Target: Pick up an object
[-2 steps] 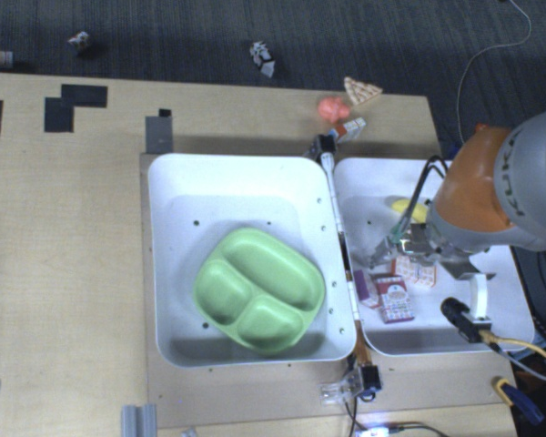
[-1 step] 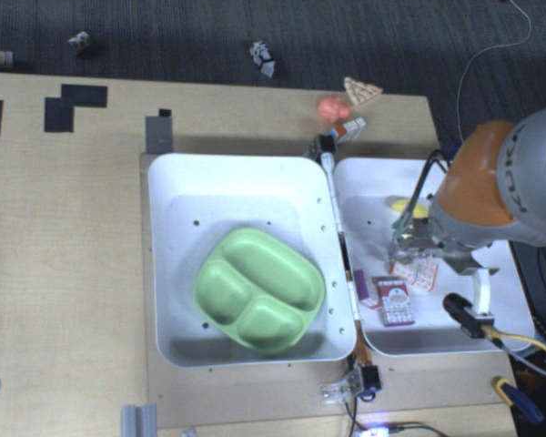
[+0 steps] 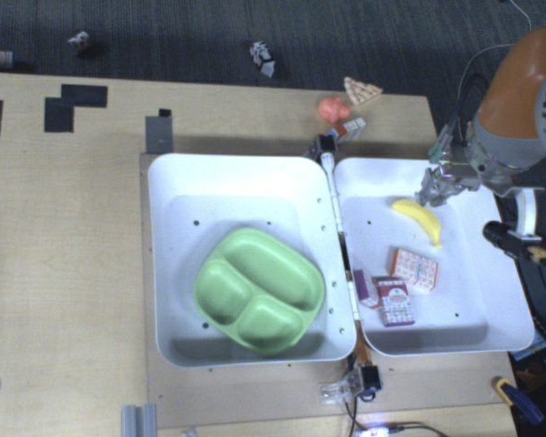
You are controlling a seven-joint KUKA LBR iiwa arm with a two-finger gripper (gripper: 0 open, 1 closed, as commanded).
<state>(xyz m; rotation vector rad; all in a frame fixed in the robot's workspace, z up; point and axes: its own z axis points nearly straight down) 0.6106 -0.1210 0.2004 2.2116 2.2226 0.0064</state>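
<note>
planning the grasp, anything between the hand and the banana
Nothing: in the camera view the hand hangs just up-right of the banana, and the short stretch of the right bin floor between them is bare white.

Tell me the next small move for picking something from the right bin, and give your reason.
Probably a short drop toward the banana. The tool sits at the back of the right bin, just above and right of the banana's upper end, nearer it than the small boxes toward the front. Nothing shows between its fingers.
</note>
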